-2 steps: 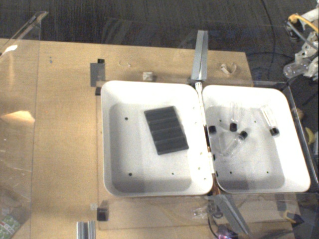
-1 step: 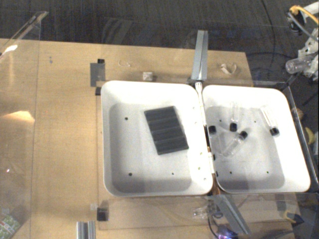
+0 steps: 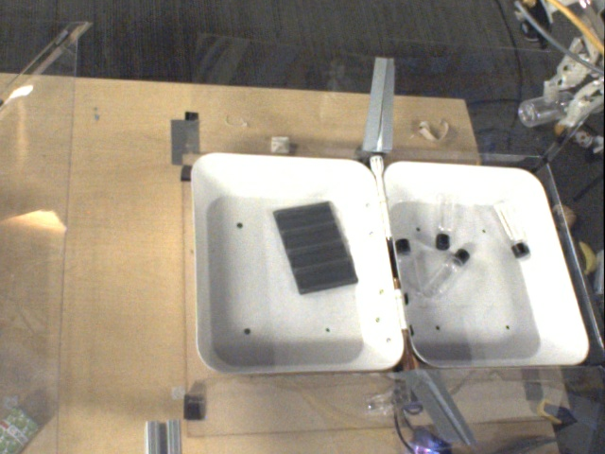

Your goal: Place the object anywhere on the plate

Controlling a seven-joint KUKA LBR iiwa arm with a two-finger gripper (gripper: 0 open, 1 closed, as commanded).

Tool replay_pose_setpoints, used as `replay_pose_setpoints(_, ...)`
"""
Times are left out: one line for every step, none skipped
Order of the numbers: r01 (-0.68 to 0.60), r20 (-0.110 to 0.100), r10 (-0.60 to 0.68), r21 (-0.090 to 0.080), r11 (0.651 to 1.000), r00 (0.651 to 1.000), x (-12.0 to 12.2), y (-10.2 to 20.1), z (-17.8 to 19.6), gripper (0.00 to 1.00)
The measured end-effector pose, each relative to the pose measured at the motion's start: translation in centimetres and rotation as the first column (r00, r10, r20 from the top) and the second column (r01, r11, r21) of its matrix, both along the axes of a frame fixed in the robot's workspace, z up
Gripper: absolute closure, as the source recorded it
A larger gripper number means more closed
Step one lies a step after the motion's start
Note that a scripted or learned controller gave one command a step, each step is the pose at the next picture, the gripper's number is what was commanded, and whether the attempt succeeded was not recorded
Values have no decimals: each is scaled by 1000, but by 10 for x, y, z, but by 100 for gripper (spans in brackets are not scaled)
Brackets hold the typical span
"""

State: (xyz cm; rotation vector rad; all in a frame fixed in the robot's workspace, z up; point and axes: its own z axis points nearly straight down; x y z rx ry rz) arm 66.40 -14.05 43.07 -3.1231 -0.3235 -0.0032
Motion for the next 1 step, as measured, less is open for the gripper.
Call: replay_pose_setpoints(-46, -1, 46, 1, 999, 999, -2, 61, -12, 100)
